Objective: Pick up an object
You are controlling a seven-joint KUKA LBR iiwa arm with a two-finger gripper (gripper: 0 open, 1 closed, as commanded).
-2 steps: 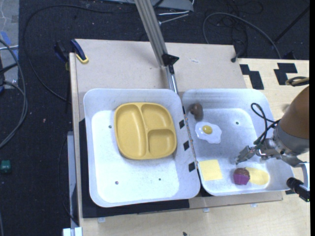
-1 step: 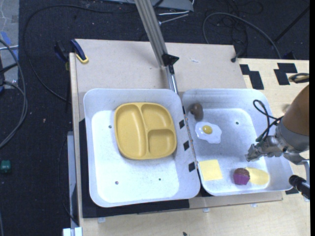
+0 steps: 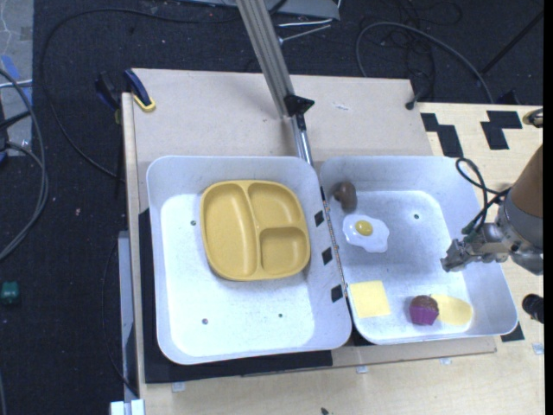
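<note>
The right bin [image 3: 406, 188] holds several toy foods. A fried egg [image 3: 365, 232] lies near its middle left, and a brown lump [image 3: 345, 194] sits behind it by the bin's left wall. Toward the front lie a yellow cheese slice [image 3: 370, 299], a purple round piece [image 3: 423, 310] and a pale yellow piece [image 3: 455, 311] touching it. My gripper [image 3: 455, 260] hangs at the bin's right side, above the floor, to the right of the egg and behind the purple piece. Nothing shows between its fingers.
The left bin [image 3: 173, 258] carries a yellow three-compartment tray [image 3: 256, 229]. A metal pole [image 3: 266, 41] slants in from the top to the divide between the bins. Cables run across the dark floor around the bench.
</note>
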